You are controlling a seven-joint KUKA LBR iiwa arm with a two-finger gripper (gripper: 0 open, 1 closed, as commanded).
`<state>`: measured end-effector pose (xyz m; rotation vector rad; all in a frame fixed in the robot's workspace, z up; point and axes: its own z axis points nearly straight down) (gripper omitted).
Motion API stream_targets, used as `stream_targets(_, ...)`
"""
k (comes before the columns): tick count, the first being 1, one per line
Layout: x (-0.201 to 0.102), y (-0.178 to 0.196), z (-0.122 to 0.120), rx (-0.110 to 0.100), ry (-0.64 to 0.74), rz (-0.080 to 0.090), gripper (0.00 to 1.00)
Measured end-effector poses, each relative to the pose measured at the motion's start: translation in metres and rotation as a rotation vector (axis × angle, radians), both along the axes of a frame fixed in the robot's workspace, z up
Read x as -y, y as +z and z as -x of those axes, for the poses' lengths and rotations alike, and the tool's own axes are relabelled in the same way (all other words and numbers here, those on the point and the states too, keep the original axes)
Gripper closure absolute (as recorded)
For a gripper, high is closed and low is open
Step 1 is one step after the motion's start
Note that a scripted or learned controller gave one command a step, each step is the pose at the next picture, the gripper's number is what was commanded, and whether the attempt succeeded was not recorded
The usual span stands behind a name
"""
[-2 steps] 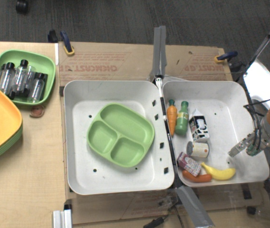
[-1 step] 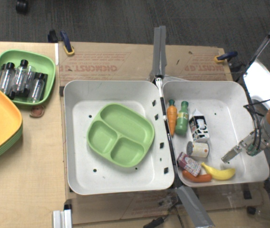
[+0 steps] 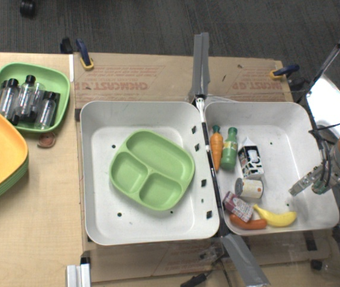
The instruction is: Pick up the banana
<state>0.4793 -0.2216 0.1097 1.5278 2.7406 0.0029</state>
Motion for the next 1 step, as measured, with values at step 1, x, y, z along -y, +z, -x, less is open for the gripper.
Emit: stream_targets(1, 0.0, 0.0, 0.0, 0.0, -0.001, 0.0, 0.0)
